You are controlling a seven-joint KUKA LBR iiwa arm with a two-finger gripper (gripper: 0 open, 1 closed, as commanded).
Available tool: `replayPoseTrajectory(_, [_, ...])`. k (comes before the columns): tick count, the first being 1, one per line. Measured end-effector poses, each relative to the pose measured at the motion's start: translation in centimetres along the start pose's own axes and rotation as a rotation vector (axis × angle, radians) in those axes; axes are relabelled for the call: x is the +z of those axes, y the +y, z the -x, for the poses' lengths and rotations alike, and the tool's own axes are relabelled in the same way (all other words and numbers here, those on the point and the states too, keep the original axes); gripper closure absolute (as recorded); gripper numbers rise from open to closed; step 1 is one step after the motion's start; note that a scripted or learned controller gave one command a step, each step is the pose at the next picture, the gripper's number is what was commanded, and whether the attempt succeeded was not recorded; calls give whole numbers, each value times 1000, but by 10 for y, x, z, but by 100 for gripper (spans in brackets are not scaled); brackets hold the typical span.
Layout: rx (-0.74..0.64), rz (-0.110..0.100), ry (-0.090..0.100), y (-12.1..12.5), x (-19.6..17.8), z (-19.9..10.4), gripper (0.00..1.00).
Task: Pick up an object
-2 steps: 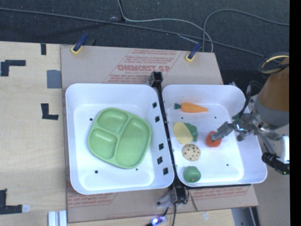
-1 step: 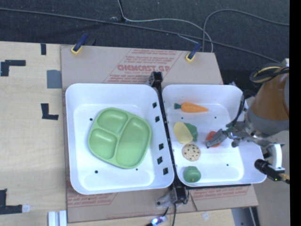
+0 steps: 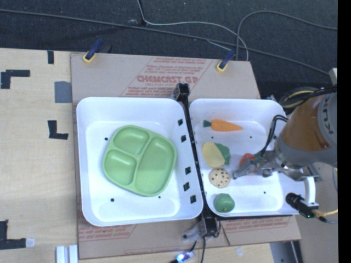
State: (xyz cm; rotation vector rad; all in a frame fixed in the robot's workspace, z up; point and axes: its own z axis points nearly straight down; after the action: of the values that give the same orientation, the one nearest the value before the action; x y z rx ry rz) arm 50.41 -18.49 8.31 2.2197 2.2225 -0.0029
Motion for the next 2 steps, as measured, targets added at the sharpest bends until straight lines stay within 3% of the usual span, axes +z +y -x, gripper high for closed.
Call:
replayPoseTrajectory(1, [0,4,-2,1,-14,1,100])
replayPoseTrajectory(2, [0,5,0,1,-77,0,100])
